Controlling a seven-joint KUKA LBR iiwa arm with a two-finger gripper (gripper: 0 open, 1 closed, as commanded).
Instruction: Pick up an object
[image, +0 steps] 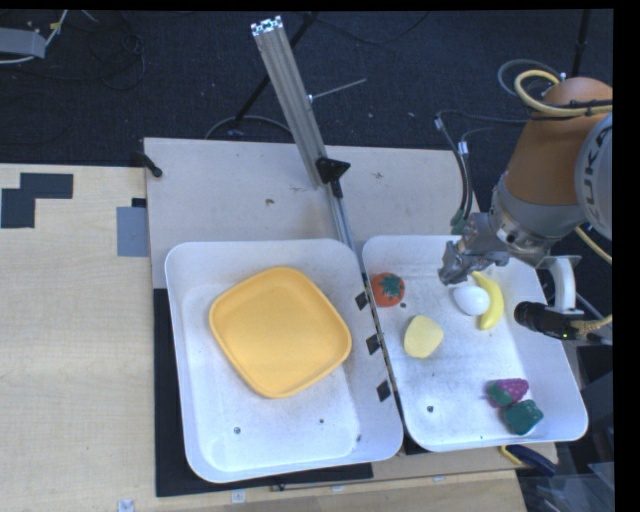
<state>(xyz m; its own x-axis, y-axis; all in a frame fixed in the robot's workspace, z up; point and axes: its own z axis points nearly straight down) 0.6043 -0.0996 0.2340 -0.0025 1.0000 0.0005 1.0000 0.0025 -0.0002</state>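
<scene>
The fingers' state cannot be told from this view: the gripper (462, 268) is a dark cluster hanging low over the right bin, and no gap or closure between its tips can be made out. Nothing shows between them.

Going from the left, the table (60, 330) is pale wood with a few dark grey patches near its far edge. Next comes the left bin (190, 270), white and shallow, with a yellow plate (279, 330) lying flat in it, turned so that its corners point diagonally. A slanted metal rail (295, 100) runs from the top of the view down to the seam between the bins.

The right bin (450, 425) holds the small things. A tomato (388, 289), red with a green top, sits near the bin's left wall. A lemon (423, 337) lies a little to its right and nearer the camera, apart from it. A white egg (470, 299) sits just below the gripper, very near its tips; whether they touch it cannot be told. A banana (491, 300) curves along the egg's right side, touching or nearly so. Near the bin's front right corner, a purple piece (509, 390) and a green piece (523, 416) lie together.

The arm (555, 160), with its orange band, comes in from the right.
</scene>
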